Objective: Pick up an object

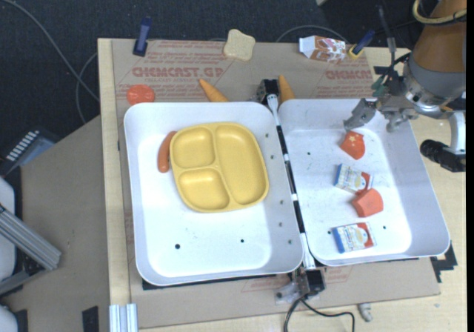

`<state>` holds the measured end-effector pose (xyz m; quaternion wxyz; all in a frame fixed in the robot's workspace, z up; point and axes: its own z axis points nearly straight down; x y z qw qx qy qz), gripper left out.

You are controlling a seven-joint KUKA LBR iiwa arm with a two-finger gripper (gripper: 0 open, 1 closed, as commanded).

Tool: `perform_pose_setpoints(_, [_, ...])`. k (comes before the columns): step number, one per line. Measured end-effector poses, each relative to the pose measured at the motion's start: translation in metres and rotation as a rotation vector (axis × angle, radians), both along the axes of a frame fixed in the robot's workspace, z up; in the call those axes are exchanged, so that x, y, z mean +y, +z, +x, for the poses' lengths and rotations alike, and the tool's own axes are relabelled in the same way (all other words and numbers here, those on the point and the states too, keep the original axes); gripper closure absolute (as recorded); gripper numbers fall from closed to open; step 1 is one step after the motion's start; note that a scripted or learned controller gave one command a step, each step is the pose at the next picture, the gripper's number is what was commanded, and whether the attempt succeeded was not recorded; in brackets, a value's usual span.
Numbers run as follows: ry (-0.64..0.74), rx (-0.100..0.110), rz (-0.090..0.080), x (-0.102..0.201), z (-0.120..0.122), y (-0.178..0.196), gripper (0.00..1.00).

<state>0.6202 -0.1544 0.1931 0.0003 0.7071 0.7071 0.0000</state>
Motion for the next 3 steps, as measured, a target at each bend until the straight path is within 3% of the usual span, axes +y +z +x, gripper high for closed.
perform_pose_setpoints(1, [-0.001,0.004,0.001,-0.016,0.015,-0.106,0.0])
perform_pose_setpoints(2, [0.0,-0.001,0.0,-0.016,0.017,-0.094,1.0])
perform_pose_setpoints(3, [0.002,0.001,0.003,0.059,-0.004,-0.057,1.0])
